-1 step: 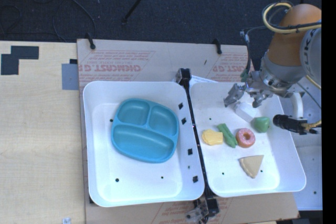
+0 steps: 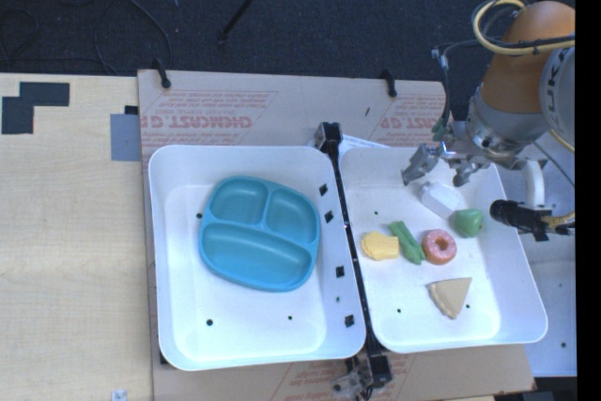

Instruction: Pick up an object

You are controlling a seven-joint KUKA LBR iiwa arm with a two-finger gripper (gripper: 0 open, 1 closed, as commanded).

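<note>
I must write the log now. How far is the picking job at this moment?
Done: the gripper has reached the right bin, at its far side. In hand: it hovers open, beside a white block, with nothing between its fingers. Left: the grasp and lift. The green piece, doughnut and yellow piece lie on the bin floor.

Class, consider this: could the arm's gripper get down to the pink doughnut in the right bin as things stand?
Probably yes. The gripper hangs over the right bin, and the pink doughnut lies uncovered, though the green bean touches its left side and may crowd a finger.

Glossy blue plastic plate [image 2: 259, 233]; smooth white plastic bins [image 2: 178, 296].
</note>
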